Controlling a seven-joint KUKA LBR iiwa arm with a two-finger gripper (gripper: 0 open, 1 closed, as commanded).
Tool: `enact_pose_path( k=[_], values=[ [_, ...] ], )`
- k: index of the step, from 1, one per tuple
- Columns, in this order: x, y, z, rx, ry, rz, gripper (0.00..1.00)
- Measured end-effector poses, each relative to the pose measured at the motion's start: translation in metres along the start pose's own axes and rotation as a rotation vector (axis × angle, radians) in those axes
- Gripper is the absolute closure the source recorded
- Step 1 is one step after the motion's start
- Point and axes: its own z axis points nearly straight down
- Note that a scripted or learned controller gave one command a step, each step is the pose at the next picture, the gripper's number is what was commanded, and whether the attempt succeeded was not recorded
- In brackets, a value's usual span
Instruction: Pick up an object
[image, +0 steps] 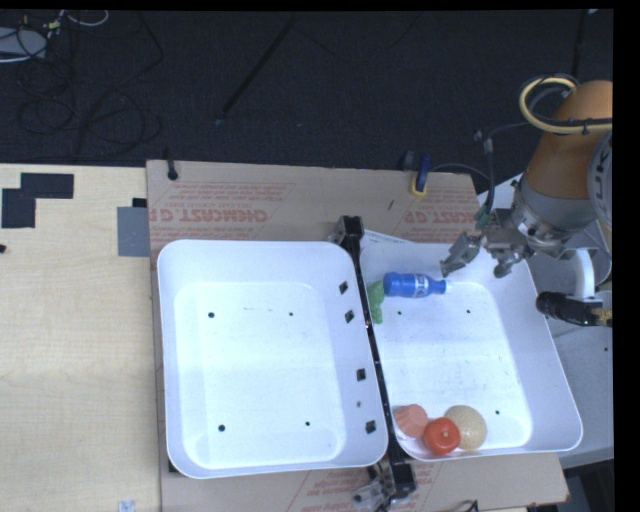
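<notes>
Basically gripper sits beside the blue bottle, grip state unclear; bottle lies on its side, so likely rolls off; miss risk.

The arm is running off the frame at three o'clock. A green object is lying partly hidden behind the bin divider. The gripper is showing too small to read its fingers.

Blue bottle, green item, red ball, cream ball, white bins.
</notes>
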Motion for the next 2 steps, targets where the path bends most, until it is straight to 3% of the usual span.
enact_pose_path(
  k=[1, 2],
  values=[
    [-0.0573, -0.0958, -0.0011, 0.007, 0.0, 0.008, 0.0],
    [-0.0566, -0.0921, -0.0106, 0.003, 0.001, 0.005, 1.0]
  ],
)
